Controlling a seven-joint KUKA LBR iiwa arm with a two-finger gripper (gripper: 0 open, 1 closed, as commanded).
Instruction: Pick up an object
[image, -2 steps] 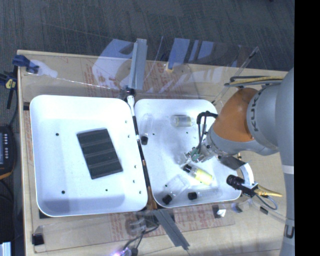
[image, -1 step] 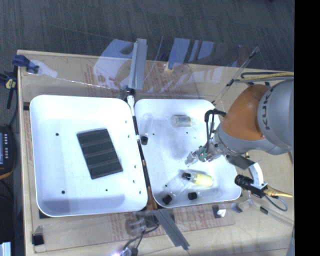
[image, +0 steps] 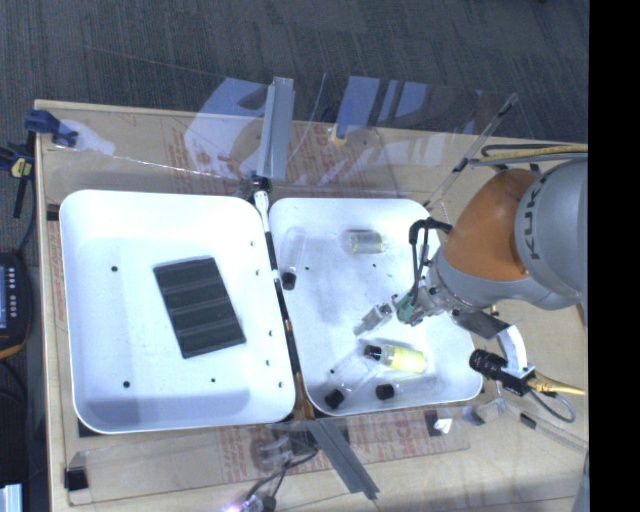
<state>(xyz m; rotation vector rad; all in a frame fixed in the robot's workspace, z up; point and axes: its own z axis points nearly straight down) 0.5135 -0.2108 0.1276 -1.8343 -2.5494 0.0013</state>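
Left bin (image: 95, 215): one dark ribbed rectangular pad (image: 199, 306), lying flat and skewed, roughly mid-bin, well apart from everything else. Right bin (image: 300, 215) holds the small stuff. A small dark item (image: 288, 280) sits right by the divider on its left wall. A clear cylindrical vial (image: 364, 241) lies on its side toward the back, on its own. Near the front: a clear plastic piece (image: 352, 373), a small black cap-like bit (image: 335, 398) at the front-left corner, another black bit (image: 384, 391) just right of it, and a pale yellow bottle with a black cap (image: 397, 357) lying flat, cap end pointing left. My gripper (image: 385, 314) is down inside the right bin, just behind the yellow bottle and near it, tip angled left. There's clear, shiny material at the tip; can't tell if that's an object or part of me. Whether I'm open, closed or gripping anything: can't tell from this angle. My arm (image: 500, 240) comes in over the bin's right edge, orange band above the wrist.
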